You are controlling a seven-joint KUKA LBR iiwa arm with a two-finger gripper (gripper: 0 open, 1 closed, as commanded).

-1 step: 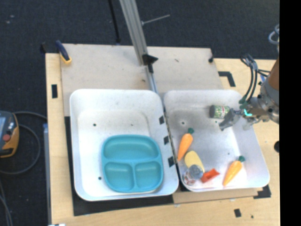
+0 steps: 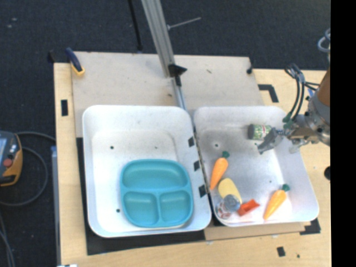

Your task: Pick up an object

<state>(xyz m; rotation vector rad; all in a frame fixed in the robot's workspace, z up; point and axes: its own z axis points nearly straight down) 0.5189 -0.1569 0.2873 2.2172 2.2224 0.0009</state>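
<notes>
A pale wooden counter stands on dark carpet, and two shallow white bins sit side by side on its near half. A grey metal post leans in from the far edge and ends where the bins meet. A blue-and-yellow clamp grips the counter's far left corner.

The left bin holds a teal divided tray near its front edge. In the right bin, one carrot lies by the left wall and a second carrot lies toward the front right corner. Between them at the front edge are a yellow piece, a clear round thing and a small red piece, close together.

A small green can lies on its side near the bin's far edge. The hand reaches in over the right wall; its grey fingers are just beside the can, and I cannot tell whether they are spread or pressed together.
</notes>
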